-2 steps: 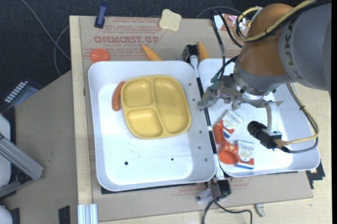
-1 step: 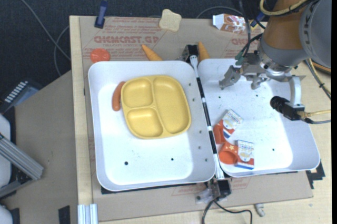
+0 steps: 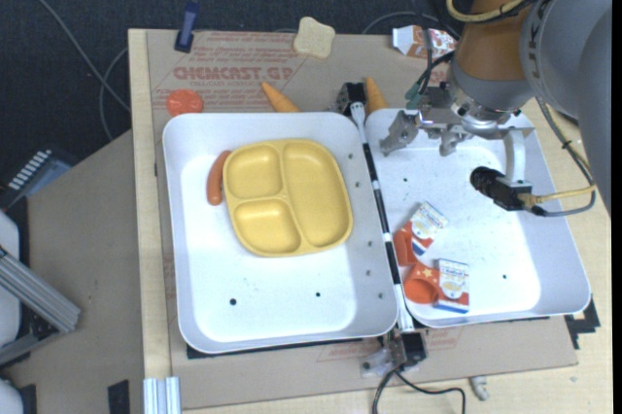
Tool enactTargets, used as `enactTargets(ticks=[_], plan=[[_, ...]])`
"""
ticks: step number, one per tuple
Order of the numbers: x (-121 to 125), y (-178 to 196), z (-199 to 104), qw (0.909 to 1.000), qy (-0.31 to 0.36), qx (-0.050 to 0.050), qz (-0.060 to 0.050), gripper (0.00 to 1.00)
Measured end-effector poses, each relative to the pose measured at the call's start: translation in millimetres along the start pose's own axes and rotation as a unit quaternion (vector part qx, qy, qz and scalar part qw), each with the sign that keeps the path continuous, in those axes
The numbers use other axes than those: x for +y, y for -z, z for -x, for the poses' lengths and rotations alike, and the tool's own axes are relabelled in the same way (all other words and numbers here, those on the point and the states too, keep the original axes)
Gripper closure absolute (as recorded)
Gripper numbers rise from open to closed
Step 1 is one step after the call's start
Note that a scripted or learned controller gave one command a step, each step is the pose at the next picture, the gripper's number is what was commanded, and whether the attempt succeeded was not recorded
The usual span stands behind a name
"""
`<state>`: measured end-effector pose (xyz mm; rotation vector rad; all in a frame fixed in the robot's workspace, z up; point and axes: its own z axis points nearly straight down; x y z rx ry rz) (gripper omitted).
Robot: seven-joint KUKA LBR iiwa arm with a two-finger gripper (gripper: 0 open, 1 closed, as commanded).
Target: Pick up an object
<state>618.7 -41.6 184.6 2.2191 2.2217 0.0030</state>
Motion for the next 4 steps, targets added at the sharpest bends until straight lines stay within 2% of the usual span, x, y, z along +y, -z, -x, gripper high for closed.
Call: enactTargets(ticks=[1, 2, 3, 4], plan=[[-133.4, -0.2, -27.4, 1.0000, -0.001, 0.000, -0.003, 0.00], [-97.2, 0.2, 37.7, 1.0000, -0.001, -0.001, -0.001, 0.00], [-79.6, -84.6, 51.7, 1.0000, -0.001, 0.000, -0.001, 0.00], [-66.0, -81.6, 126.5, 1.0000, -0.001, -0.001, -0.001, 0.00]])
